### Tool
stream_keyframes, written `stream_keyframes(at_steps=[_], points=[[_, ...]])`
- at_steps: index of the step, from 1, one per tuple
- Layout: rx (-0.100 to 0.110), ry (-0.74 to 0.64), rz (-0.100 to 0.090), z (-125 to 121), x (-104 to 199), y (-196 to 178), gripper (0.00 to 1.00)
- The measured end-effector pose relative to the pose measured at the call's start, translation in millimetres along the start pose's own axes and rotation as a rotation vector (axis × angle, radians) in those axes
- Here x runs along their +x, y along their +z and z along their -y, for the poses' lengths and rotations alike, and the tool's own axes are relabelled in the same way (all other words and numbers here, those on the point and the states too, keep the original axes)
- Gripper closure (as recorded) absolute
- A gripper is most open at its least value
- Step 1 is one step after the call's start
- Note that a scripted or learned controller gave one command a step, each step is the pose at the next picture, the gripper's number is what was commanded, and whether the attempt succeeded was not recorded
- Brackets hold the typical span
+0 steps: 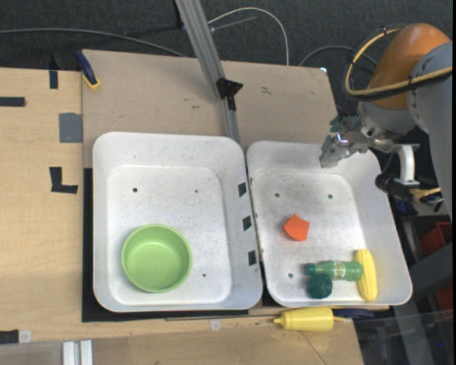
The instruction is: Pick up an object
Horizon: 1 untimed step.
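In the right bin lie a small orange block, a green bottle on its side, a dark green lump just below it, and a yellow corn-like piece at the bottle's right end. My gripper hangs over the bin's far right corner, well above and behind the orange block, and I see nothing held in it. The arm's orange band shows at the upper right.
The left bin holds a light green bowl near its front left. A yellow squeeze bottle lies on the bench just in front of the right bin. A grey pole slants down between the bins' far edges.
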<state>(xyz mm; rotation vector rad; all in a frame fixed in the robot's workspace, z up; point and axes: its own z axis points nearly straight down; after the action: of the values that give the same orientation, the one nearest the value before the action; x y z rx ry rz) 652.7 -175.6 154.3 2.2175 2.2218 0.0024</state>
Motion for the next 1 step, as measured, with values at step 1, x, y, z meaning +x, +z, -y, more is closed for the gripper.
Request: stream_keyframes(at_steps=[1], points=[[-0.001,-0.001,0.0,1.7,7.9,-46.7,1.0]])
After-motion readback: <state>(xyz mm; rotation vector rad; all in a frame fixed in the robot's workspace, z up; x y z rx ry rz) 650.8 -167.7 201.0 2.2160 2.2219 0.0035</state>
